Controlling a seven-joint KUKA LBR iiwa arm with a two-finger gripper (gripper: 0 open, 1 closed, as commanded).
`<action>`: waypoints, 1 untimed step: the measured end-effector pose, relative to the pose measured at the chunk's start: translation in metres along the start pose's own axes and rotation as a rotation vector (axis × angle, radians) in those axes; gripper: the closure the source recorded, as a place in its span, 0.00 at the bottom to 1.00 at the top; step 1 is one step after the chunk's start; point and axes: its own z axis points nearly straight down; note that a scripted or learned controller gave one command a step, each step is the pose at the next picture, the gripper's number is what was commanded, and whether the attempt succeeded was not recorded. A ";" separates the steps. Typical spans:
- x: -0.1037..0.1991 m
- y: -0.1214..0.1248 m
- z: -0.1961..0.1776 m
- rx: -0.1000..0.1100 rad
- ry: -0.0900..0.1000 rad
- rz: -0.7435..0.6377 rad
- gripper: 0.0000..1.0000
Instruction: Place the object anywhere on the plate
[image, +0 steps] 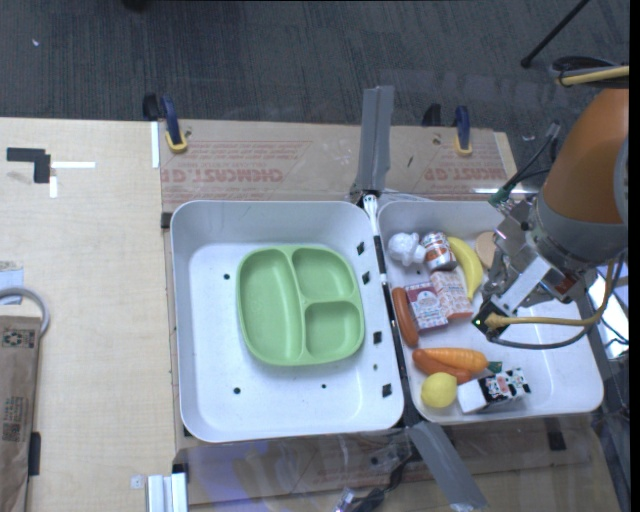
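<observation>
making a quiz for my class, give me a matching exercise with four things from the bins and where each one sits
Things:
1. green plate
2. banana
3. lemon
4. carrot

Places:
A. near corner of the right bin, left of the small carton
B. in the left bin, by itself
C. far part of the right bin, right of the small can
D. just behind the lemon, lying across the bin

Pairs: 1-B, 2-C, 3-A, 4-D
</observation>
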 end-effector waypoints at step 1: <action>0.105 -0.006 0.087 0.001 -0.001 0.084 1.00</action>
